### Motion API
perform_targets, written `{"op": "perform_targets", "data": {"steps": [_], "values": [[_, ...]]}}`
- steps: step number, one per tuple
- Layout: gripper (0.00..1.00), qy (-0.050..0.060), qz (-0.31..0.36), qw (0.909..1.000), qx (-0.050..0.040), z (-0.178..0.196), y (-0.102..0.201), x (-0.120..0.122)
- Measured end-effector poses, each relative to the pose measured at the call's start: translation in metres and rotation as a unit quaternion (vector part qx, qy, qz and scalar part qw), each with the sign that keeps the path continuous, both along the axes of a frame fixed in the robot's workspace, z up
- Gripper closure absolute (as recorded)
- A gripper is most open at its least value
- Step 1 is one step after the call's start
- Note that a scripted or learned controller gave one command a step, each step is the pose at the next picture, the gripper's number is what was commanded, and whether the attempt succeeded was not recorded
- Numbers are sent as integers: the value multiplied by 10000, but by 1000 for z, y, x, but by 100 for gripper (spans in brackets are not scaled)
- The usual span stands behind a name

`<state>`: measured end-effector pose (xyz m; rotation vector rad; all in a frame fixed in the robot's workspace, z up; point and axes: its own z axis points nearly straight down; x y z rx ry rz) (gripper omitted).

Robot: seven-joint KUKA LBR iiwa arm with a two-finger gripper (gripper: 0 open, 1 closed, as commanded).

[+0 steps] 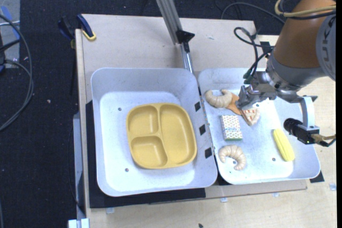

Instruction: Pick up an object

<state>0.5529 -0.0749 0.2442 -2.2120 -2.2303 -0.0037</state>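
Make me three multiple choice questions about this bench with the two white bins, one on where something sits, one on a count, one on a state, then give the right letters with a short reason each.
1. Where does the yellow divided plate lie?
A. in the left bin
B. in the right bin
C. on the bare bench

2. How many croissants lie in the right bin?
A. none
B. two
C. four

3. How does the hand stand to the pizza slice?
A. far off, above the left bin
B. low over the right bin, right at the slice's upper end
C. raised high with the slice hanging under it

Answers:
1 A: the plate rests flat on the floor of the left bin.
2 B: one croissant lies at the top, another croissant near the front.
3 B: the hand sits just above the slice, which lies on the bin floor.
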Motion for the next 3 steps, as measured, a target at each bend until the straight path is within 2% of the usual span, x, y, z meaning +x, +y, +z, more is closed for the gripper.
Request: {"op": "perform_targets", "data": {"steps": [1,2,3], "values": [[100,0,1,10000,0,6,58,8],[100,1,0,10000,-2,-2,118,25],[100,7,-4,10000,-4,-16,167,32]]}}
